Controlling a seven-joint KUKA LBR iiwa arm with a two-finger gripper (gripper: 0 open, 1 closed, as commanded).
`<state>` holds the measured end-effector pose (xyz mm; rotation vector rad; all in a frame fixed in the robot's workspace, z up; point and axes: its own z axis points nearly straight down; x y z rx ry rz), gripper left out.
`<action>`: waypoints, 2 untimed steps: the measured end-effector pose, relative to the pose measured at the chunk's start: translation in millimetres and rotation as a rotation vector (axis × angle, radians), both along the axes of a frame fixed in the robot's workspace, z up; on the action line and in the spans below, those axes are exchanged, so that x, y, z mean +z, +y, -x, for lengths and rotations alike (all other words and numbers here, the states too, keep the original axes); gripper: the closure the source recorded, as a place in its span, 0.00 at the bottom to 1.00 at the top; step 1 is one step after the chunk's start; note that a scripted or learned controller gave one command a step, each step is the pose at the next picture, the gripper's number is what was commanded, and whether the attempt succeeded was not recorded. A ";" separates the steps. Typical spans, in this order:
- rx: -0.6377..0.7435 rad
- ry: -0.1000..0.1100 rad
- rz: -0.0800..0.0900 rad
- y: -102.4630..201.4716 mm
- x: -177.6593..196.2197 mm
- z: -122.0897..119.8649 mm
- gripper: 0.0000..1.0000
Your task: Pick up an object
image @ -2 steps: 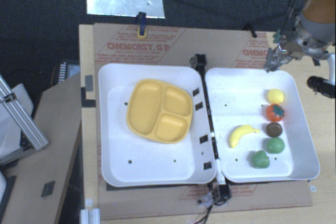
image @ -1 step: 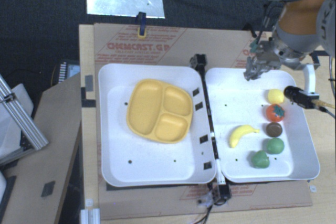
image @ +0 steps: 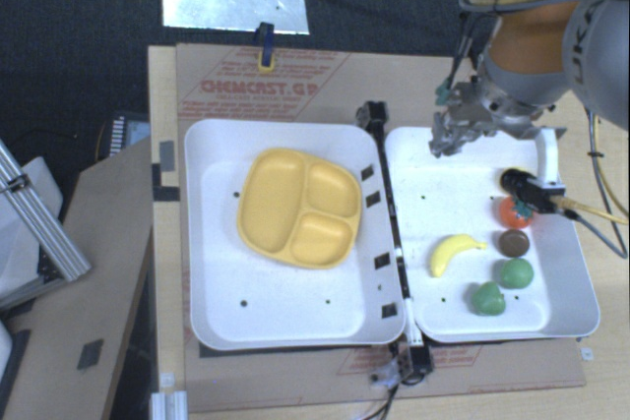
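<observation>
Camera view: gripper [image: 445, 145] hangs over the upper left part of the right bin [image: 561, 320]; whether its fingers are apart or together cannot be told from this angle, and nothing is seen between them. Right bin contents: a banana [image: 454, 253] near the middle, an orange-red object [image: 512, 212] toward the right wall, a brown round item [image: 513, 242] just below it, and two green items [image: 501, 286] lower still. Left bin [image: 212, 310] carries a yellow divided plate [image: 297, 206], lying flat.
</observation>
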<state>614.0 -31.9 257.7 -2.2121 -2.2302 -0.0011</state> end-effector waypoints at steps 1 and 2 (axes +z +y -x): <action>0.001 0.002 -0.001 53.8 -7.7 26.7 1.00; 0.001 0.002 -0.001 109.0 -28.2 46.3 1.00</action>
